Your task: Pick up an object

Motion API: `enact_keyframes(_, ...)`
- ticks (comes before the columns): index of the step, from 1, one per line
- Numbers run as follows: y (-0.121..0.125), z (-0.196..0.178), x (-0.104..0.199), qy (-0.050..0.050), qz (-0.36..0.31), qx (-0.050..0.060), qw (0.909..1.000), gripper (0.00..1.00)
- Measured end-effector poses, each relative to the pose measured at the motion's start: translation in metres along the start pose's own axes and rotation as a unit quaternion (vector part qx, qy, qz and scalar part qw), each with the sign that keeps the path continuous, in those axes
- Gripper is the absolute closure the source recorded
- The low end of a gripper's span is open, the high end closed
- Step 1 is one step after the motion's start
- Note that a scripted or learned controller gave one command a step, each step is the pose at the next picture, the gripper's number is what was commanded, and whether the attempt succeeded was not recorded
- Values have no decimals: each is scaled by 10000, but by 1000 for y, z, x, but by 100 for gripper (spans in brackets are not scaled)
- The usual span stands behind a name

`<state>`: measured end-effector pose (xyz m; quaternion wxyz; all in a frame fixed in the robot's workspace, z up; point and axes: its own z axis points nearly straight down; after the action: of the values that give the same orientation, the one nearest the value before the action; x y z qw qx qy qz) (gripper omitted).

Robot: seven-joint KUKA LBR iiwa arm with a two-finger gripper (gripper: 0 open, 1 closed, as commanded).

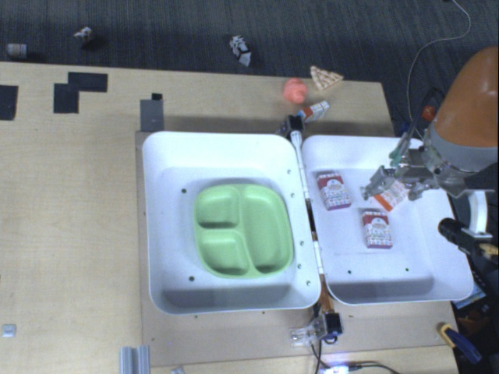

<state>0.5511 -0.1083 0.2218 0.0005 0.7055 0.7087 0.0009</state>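
My gripper [389, 184] hangs over the right bin [421, 283], in its upper right part, with the grey arm and its orange band coming in from the right. A small orange and white object [388, 200] sits right at the gripper's tip, partly covered by it; whether it is gripped or just lying beneath is unclear. Two small red and white boxes lie flat on the bin floor. One box [334, 190] is to the left of the gripper, the other box [376, 230] is just below it.
The left bin [168, 209] holds a green divided plate [243, 230]. Beyond the bins on the bench lie a pink ball [295, 90], a pizza-slice toy [326, 77] and a small tube [315, 111]. Cables and clips sit at the front edge [323, 329].
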Motion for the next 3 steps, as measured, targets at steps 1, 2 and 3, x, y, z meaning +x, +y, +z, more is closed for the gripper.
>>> enact_keyframes(1,47,129,21,-1,1,5,10000,0)
enact_keyframes(2,49,117,21,-2,0,-27,10000,100)
enact_keyframes(3,49,118,21,-1,2,-25,10000,0)
